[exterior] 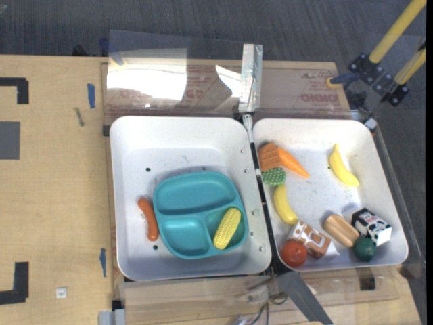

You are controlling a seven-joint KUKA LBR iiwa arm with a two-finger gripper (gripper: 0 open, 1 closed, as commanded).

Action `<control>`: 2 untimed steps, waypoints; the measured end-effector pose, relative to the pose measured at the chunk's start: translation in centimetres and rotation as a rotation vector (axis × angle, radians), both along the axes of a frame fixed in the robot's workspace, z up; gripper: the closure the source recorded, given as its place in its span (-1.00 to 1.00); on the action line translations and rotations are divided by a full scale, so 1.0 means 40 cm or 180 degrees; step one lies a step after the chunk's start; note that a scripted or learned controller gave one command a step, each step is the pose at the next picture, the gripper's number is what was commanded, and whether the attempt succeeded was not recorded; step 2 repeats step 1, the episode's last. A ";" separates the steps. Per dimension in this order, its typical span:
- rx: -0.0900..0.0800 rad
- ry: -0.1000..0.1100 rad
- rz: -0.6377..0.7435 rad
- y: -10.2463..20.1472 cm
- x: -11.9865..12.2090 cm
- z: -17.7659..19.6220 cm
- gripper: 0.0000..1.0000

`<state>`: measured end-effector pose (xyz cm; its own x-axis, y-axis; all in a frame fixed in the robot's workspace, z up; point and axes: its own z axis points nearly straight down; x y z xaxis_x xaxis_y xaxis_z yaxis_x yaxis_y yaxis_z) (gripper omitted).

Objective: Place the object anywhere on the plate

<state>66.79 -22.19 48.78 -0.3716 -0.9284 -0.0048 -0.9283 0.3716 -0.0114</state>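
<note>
yellow stand [404, 20] — cut off at top-right edge | carton [312, 239] print — too small to read

faint reddish print on the cardboard [203, 87], not legible

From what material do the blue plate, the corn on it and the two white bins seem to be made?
The plate looks like moulded plastic: even teal colour, soft sheen, rounded dividers. The corn is probably a plastic toy, uniformly yellow with a regular kernel pattern; rubber is also possible. The left bin and right bin appear to be white plastic, smooth with rounded corners and a slight gloss.
</note>
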 end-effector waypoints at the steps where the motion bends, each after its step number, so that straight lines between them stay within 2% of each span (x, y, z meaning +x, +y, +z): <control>1: 0.0001 0.0001 -0.0001 0.000 0.000 0.000 -1.00; 2: 0.0001 0.0001 -0.0001 0.000 0.000 0.000 -1.00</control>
